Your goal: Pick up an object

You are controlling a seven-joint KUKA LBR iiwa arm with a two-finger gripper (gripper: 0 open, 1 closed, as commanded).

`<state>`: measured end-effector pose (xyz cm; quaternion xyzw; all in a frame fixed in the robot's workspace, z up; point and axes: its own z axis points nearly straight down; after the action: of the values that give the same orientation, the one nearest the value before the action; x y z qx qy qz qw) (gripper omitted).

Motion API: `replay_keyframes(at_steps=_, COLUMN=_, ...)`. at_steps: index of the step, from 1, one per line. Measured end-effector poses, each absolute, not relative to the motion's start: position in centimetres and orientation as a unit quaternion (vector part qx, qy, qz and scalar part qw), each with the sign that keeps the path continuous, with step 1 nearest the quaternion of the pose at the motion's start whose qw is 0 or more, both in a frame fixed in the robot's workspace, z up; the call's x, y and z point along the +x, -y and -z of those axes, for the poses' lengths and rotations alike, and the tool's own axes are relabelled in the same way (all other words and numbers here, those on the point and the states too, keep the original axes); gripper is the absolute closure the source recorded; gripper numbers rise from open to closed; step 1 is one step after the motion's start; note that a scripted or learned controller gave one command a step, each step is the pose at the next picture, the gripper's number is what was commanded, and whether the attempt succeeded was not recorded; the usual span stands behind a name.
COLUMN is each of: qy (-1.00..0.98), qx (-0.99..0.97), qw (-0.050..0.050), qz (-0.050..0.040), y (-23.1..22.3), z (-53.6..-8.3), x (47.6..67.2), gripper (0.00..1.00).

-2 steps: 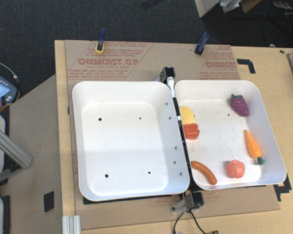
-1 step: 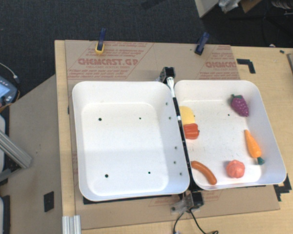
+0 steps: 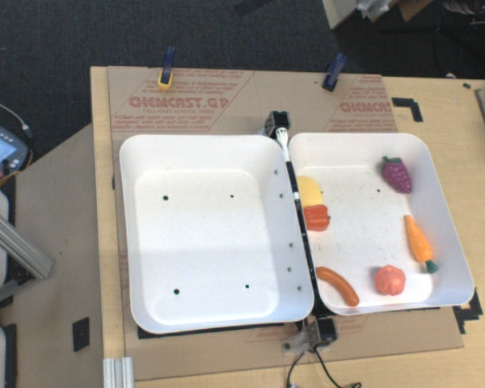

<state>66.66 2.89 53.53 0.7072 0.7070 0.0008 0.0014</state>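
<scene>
Risking a scraped or missed grab: most targets hug bin walls. Left bin (image 3: 202, 241) bare white floor. Right bin (image 3: 364, 217) holds all candidates: carrot (image 3: 418, 242) near right wall, sausage (image 3: 338, 285) near front rim, grape bunch (image 3: 396, 174) at back right, yellow piece (image 3: 308, 190) and red-orange piece (image 3: 316, 217) tight vs. centre divider, tomato (image 3: 390, 280) front, a bit more room. Round shapes may roll off fingers. Arm hardware at top edge; pincer state can't tell. Clamps (image 3: 167, 73) on surface, well apart.

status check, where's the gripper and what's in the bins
Gripper high, beyond the bins, holding nothing seen. Right bin: grapes, carrot, tomato, sausage, yellow and orange pieces at divider. Nothing blocking.
</scene>
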Motion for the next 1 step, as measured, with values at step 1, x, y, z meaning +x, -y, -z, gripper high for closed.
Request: replay_keyframes(at_steps=1, qy=-0.707, qx=0.707, qw=0.001, qz=-0.0007, y=-3.13, z=-53.54, x=66.65, gripper=1.0)
